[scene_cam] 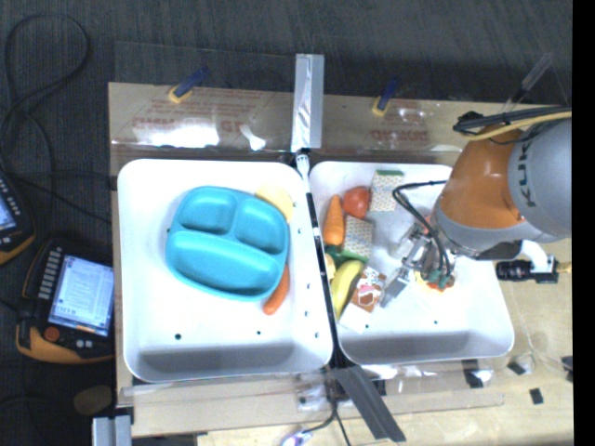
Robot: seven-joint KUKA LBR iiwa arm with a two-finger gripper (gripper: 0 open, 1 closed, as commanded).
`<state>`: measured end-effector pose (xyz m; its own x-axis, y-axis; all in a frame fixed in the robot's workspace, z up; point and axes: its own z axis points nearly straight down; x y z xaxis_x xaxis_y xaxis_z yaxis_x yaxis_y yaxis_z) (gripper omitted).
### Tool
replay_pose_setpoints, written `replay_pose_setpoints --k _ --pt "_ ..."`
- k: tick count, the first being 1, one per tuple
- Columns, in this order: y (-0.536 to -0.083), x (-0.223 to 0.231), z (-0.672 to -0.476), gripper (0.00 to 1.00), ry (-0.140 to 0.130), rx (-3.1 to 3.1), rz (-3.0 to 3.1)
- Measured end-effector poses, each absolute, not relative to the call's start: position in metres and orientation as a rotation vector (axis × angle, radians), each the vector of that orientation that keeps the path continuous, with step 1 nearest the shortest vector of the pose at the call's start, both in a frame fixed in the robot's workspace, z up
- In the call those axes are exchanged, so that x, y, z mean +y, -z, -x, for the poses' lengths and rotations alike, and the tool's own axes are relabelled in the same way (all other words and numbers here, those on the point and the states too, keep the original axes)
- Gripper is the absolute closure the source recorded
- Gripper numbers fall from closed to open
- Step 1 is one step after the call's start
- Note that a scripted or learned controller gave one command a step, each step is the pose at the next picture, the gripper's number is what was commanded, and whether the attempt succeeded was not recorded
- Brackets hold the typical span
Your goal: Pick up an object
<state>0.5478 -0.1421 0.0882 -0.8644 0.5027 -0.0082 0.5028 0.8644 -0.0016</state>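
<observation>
My gripper point(404, 266) hangs low in the right bin point(465, 328), left of its middle, on the grey arm with the orange band point(479, 193). Its two silvery fingers point(396, 287) stand apart, open, with nothing between them. Just left of them lie a small red and white packet point(368, 293) and a yellow banana point(343, 284). A small orange and yellow object point(437, 283) peeks out under the wrist. Farther back are an orange carrot point(333, 221), a red tomato point(356, 202) and two pale speckled packets point(384, 191).
In the left bin point(149, 333), a blue divided tray point(230, 240) lies with a yellow piece point(275, 199) behind it and an orange sausage-shaped piece point(277, 294) at its right front. A ridge point(318, 277) divides the bins. Cables loop over the arm.
</observation>
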Motion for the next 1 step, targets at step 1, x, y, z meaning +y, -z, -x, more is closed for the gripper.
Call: replay_pose_setpoints --k 1 --pt "-0.0958 -0.1417 -0.5496 1.00 0.009 3.025 -0.813"
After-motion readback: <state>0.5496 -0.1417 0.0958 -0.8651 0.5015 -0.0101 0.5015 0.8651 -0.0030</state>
